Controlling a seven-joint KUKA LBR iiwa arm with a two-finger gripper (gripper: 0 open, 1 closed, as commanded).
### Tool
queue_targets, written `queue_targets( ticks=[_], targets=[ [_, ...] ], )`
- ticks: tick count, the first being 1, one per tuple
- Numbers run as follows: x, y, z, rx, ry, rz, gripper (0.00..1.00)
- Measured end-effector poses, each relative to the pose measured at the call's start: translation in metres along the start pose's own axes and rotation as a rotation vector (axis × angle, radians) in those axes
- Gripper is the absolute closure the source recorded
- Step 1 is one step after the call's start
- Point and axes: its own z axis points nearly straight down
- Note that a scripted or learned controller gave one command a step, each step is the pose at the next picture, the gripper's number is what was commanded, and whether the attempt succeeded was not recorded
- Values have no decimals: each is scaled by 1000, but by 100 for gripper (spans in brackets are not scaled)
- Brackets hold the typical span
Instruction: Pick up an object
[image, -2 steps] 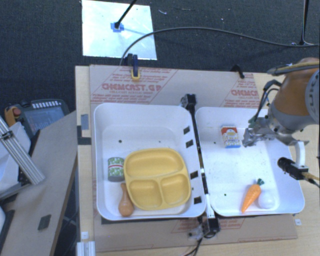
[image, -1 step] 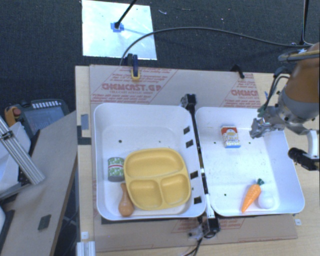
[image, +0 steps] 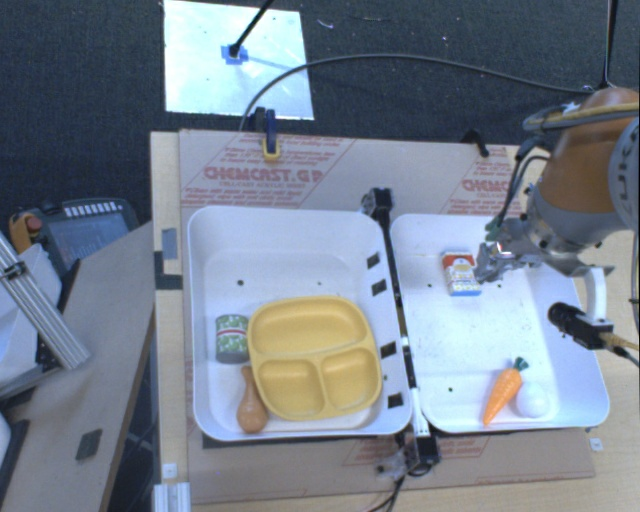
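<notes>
1. Nearest the camera, in the right bin (image: 430, 400), a toy carrot (image: 501, 394) lies at the front, its green top pointing away, with a white egg (image: 532, 399) touching its right side
2. In the left bin (image: 205, 330), a yellow tray (image: 315, 355) with three compartments sits at the front; a tan wooden piece (image: 250, 405) lies against its left front corner, and a small green can (image: 231, 337) stands just beside its left edge
3. Farther back in the right bin, a small carton (image: 461, 273), red and white with a blue base, lies flat on the floor
4. The hand (image: 491, 260) hangs just to the right of the carton, close to or touching its edge; I cannot tell how its jaws stand, and the carton is not seen held
5. The grey arm (image: 585, 190) with its orange band rises behind, over the right bin's far right side
6. Beyond the bins, brown board covers the counter (image: 300, 170)
</notes>
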Motion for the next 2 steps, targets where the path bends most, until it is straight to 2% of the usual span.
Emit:
queue_targets(
  ticks=[1, 2],
  targets=[
    [47, -3, -14, -2, 0, 0, 100],
    [101, -4, -7, 0, 1, -2, 100]
  ],
)
